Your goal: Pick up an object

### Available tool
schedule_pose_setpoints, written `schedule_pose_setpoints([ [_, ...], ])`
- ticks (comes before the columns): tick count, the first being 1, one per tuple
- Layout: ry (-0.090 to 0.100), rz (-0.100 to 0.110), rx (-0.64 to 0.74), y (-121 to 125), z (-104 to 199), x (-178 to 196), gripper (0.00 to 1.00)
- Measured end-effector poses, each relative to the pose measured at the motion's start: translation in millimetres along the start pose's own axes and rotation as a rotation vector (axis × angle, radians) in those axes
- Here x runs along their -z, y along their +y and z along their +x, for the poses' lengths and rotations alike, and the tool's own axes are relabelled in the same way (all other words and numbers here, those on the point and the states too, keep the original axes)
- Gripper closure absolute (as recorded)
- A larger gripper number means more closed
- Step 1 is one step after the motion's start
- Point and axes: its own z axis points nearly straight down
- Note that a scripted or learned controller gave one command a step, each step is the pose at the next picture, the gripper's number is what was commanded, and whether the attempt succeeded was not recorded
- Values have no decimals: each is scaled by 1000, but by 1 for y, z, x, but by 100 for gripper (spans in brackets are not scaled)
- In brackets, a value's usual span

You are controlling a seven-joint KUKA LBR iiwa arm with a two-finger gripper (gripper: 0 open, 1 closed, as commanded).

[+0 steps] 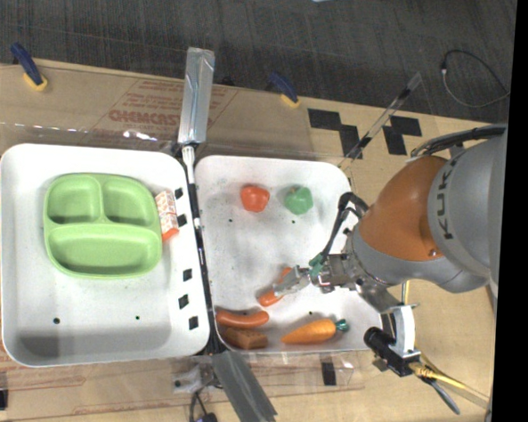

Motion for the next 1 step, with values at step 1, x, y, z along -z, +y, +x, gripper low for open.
schedule_pose_setpoints([
  [1, 0, -4, -110, 52, 33, -63, 0],
])
